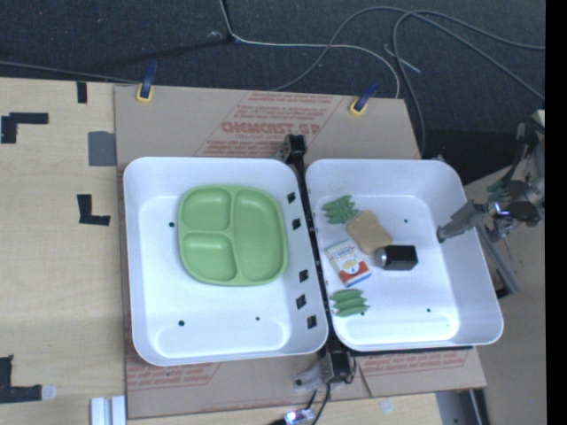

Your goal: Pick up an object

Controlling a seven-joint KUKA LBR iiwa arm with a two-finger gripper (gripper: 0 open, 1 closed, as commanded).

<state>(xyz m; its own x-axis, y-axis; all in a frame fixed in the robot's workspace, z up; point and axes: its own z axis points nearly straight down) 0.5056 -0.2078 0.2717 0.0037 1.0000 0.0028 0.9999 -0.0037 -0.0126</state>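
The right bin [443, 324] holds several small objects in its left half. A green leafy piece [339, 209] lies near the top, with a tan block [368, 231] just below it. A small white carton [347, 262] with red and blue print sits next to a black object with a silver end [396, 257]. Another green piece [349, 303] lies lower down. My gripper [449, 228] hangs over the bin's right rim, well to the right of the black object and touching nothing.
The left bin [151, 326] bears a green divided plate [233, 235]. A black divider [306, 237] runs between the bins. Both bins rest on brown cardboard [266, 122]. Cables [372, 34] trail across the dark surface behind.
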